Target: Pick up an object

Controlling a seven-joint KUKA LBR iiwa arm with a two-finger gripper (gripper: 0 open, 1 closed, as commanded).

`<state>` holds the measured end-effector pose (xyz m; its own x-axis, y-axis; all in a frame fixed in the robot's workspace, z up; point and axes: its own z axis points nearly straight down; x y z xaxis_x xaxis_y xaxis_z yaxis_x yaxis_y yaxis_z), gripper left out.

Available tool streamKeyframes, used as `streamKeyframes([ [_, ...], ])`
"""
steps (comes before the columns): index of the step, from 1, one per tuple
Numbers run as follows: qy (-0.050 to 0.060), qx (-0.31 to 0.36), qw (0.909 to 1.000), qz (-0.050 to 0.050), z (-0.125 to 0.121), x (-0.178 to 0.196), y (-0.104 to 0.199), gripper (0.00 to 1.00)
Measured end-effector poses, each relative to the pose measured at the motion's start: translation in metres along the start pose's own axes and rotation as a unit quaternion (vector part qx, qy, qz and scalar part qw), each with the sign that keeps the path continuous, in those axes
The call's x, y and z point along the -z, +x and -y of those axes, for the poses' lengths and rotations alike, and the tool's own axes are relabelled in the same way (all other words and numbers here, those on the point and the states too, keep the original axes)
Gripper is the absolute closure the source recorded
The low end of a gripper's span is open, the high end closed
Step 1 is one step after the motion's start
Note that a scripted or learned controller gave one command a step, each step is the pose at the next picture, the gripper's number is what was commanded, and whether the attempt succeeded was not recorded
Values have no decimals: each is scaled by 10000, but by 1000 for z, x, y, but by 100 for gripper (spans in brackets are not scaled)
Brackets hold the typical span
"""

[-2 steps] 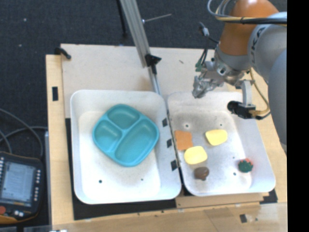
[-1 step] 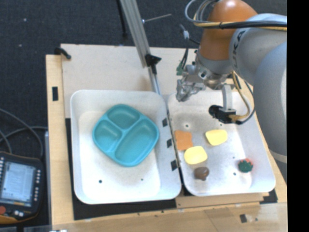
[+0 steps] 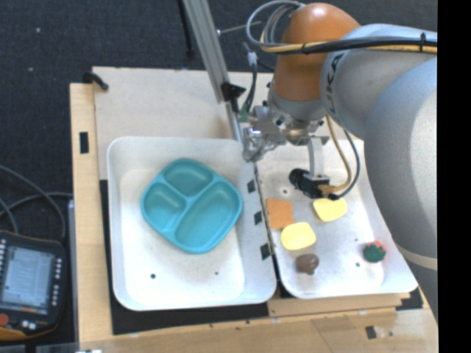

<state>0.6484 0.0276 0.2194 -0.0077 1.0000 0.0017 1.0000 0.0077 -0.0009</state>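
My gripper (image 3: 255, 147) hangs over the back end of the divider between the two bins, with the orange wrist band above it. In the right bin (image 3: 352, 274) lie an orange square (image 3: 280, 213), a yellow piece (image 3: 298, 235) in front of it, a second yellow piece (image 3: 330, 209) to the right, a brown lump (image 3: 307, 263) near the front, and a small green and red thing (image 3: 374, 252) at the right. A teal divided plate (image 3: 193, 204) lies in the left bin (image 3: 125, 271). All these things sit in front of the gripper, apart from it.
A slanted aluminium post (image 3: 210, 50) rises behind the bins, close to the gripper's left. The arm's big grey body covers the right bin's far right side. A pendant with a screen (image 3: 29, 282) lies off the bench at the lower left.
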Motion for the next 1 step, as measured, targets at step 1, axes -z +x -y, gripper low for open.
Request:
streamKeyframes([
  [1, -16, -1, 10000, -2, 8, 16, 47, 100],
])
